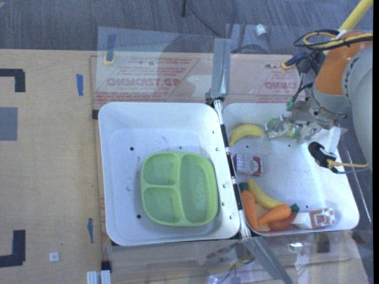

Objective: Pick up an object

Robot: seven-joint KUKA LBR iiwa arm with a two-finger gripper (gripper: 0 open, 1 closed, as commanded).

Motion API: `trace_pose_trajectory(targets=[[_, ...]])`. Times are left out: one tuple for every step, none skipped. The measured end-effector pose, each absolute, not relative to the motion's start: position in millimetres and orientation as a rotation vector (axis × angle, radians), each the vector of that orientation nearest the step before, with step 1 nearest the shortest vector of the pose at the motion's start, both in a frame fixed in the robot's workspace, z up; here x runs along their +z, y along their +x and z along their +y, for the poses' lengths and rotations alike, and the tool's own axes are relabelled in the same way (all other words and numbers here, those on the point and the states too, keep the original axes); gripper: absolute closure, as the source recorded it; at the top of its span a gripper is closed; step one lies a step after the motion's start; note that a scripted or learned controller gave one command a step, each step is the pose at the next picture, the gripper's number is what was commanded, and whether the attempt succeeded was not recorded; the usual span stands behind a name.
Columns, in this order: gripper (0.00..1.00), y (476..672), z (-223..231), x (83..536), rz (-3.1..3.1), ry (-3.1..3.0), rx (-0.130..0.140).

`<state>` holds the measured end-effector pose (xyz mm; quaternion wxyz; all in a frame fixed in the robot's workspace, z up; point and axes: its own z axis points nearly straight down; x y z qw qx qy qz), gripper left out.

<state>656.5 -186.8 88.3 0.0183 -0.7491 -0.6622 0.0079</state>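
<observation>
Banana [246, 132] beside claw [288, 128]

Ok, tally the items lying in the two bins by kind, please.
Bananas: 2
Carrots: 2
Divided green plate: 1
Red packet: 1
White carton: 1
Total: 7

Single fixed camera above bench [47, 158], looking down aslant; both bins fully framed.

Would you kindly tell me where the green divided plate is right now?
The green divided plate lies in the left bin, toward its near right corner, close to the divider beside the right bin.
</observation>
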Motion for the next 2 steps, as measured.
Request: trace_pose_trajectory(targets=[[1.00,655.7,-186.9,94.7,-2.062,-2.328,0.035],[0.00,655.1,-187.4,94.2,-2.062,-2.328,0.038]])
